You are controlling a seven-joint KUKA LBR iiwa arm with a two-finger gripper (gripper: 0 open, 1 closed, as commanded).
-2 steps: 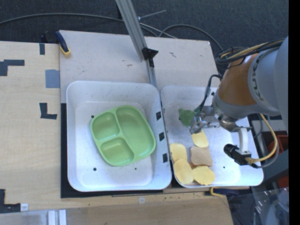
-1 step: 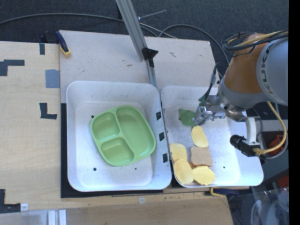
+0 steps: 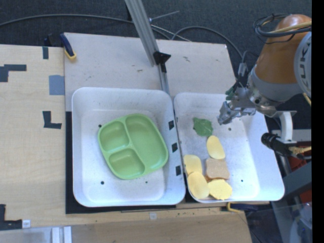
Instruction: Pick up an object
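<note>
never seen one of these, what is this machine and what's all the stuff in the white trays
This is one camera fixed above a bench, looking down at a slant. The grey and orange thing at the right is a robot arm; its claw hangs over the right bin. That bin holds toy food: a green leaf, several yellow pieces such as one oval slice, and a tan slice like bread. The left bin holds a green divided plate. The job is picking something up. I see nothing in the claw.

green divided plate (image 3: 132,146) in L bin (image 3: 81,135) | metal pole (image 3: 144,27) | blue-yellow clamp (image 3: 68,47)
</note>
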